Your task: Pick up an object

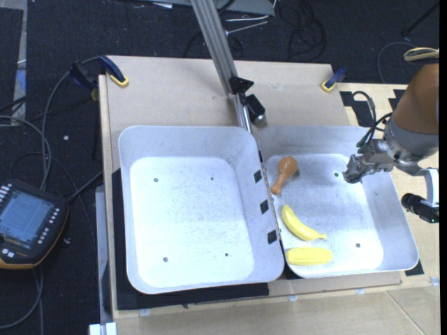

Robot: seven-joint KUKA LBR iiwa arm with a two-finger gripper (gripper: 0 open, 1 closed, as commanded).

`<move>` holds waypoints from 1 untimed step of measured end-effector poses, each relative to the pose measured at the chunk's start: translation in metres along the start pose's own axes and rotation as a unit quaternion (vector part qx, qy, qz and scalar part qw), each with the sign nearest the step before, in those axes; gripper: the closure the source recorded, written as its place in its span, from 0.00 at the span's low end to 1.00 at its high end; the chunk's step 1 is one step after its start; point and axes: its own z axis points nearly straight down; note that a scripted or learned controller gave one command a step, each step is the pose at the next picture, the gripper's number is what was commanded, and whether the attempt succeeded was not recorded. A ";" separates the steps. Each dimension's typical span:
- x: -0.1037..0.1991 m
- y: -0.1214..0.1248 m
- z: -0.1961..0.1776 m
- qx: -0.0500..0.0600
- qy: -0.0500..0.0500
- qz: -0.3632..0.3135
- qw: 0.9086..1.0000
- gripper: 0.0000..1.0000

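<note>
Nearest the camera in the right bin (pixel 391 246) lie a yellow block (pixel 309 256) and, just behind it, a banana (pixel 300 225), with an orange-brown drumstick-shaped toy (pixel 283 172) farther back by the divide between the bins. The arm (pixel 416 121) reaches in from the right, its orange band above a grey wrist angled down and leftward so that the gripper (pixel 353 173) hovers over the right bin's far part, well apart from the toys, and whether its claw is wide or narrow cannot be told. The left bin (pixel 133 152) sits beside it on a pale wooden bench (pixel 174 89) with yellow clamps at its far corners, a metal pole (pixel 216 40) rising behind, a handheld control pendant (pixel 24 222) on the dark floor at left, and cables beyond.
</note>
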 end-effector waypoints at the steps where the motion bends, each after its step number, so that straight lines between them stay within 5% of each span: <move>1: 0.003 0.002 -0.063 -0.001 0.000 0.000 1.000 1.00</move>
